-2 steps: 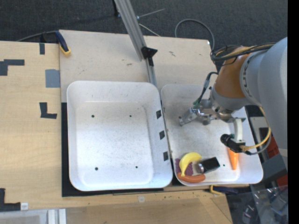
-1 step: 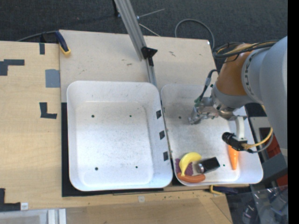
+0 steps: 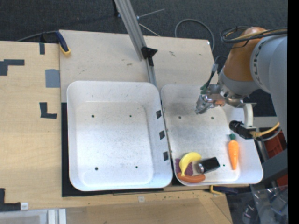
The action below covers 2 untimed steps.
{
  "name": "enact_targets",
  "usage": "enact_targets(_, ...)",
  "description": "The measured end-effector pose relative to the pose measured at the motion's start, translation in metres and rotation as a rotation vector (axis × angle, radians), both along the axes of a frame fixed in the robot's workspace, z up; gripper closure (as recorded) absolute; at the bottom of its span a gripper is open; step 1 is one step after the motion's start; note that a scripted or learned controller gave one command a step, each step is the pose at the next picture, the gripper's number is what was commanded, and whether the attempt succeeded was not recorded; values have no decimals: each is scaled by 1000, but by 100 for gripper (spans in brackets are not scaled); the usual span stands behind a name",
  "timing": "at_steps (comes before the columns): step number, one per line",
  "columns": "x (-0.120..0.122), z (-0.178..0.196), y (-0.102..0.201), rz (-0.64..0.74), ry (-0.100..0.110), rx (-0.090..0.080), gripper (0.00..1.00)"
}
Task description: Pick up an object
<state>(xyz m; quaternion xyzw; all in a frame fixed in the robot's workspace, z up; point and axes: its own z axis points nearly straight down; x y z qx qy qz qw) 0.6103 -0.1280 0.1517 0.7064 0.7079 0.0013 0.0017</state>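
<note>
Orange and tapered, the carrot point(image 3: 233, 154) lies in the right bin point(image 3: 187, 129) near that bin's right wall, green top pointing toward the far side. Toward the bin's near edge, left of the carrot, sit a yellow banana point(image 3: 188, 160), a red sausage-like piece point(image 3: 191, 178) and a small black block point(image 3: 209, 164), all bunched close together. The gripper point(image 3: 202, 105) hangs over the bin's far half, well apart from the carrot and the cluster; whether it is parted or closed cannot be told, and nothing shows in it. The left bin point(image 3: 112, 134) adjoins the right bin's left wall.
</note>
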Motion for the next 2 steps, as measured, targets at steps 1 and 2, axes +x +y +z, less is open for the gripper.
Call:
enact_targets(1, 4, 49, 10, 1, 1, 1, 100)
enact_targets(2, 6, 112, 5, 0, -2, -1, 100)
